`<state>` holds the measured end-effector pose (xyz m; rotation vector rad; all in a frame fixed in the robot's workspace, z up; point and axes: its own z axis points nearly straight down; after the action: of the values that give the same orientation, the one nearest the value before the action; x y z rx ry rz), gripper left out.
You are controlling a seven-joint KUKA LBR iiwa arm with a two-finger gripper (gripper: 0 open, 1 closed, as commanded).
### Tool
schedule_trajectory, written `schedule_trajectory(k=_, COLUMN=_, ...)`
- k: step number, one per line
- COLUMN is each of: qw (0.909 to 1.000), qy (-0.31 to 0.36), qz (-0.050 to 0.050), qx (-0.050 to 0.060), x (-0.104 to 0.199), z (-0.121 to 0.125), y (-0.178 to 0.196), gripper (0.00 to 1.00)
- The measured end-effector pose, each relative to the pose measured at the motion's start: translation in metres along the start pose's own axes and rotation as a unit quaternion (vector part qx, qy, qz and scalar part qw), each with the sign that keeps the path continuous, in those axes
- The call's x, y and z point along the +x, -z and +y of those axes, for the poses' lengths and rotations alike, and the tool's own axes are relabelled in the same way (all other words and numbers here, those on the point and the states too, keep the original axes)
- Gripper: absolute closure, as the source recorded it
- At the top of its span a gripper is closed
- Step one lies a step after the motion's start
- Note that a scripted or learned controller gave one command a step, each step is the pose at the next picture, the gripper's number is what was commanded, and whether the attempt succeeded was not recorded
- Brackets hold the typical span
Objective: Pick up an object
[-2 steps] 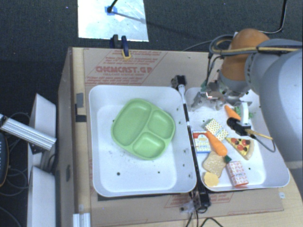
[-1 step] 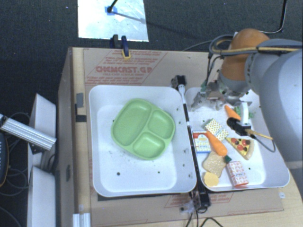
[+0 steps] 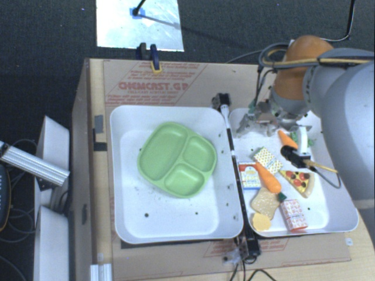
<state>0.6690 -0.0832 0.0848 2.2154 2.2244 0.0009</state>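
- So the end effector (image 3: 265, 122) sits low over the back of the right bin (image 3: 343, 218); can't tell its state.
- Orange carrot (image 3: 268, 178) lies mid-bin, pizza slice (image 3: 298, 180) just right of it.
- Green divided plate (image 3: 177, 158) sits in the left bin (image 3: 126, 215).

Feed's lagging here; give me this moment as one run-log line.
arm: over right bin far end | gripper: low, nothing seen held | carrot: in bin | green plate: left bin
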Motion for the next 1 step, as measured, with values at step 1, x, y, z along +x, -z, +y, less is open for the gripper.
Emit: schedule_trajectory(k=1, qw=1.0000, qy=0.000, qz=0.000, qx=0.000, x=-0.0003, z=0.0000, y=0.0000, gripper=0.00)
